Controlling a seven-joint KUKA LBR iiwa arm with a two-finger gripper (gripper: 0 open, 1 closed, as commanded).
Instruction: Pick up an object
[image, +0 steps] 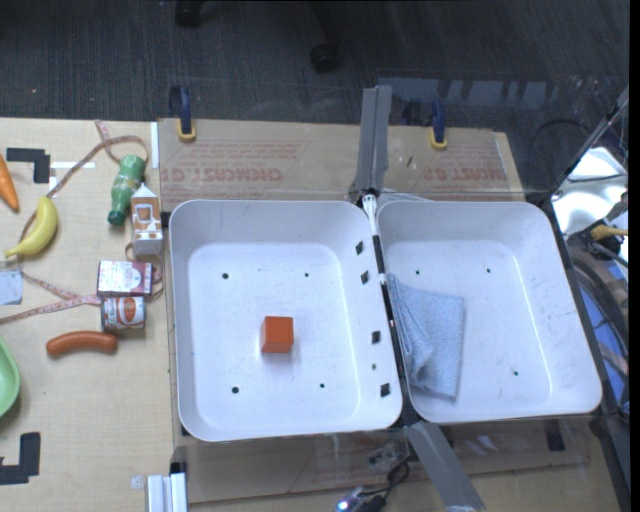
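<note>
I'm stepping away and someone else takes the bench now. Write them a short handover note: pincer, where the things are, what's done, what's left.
Pincer: nothing to report from this view.
Left bin: one orange block lying near the middle of the floor, standing free of the walls.
Right bin: a crumpled grey cloth lying against the left wall, by the divider.
Done: nothing picked yet; both things rest in their bins.
Left: pick up one object. The block looks the easier grasp, since it stands clear on all sides.
</note>
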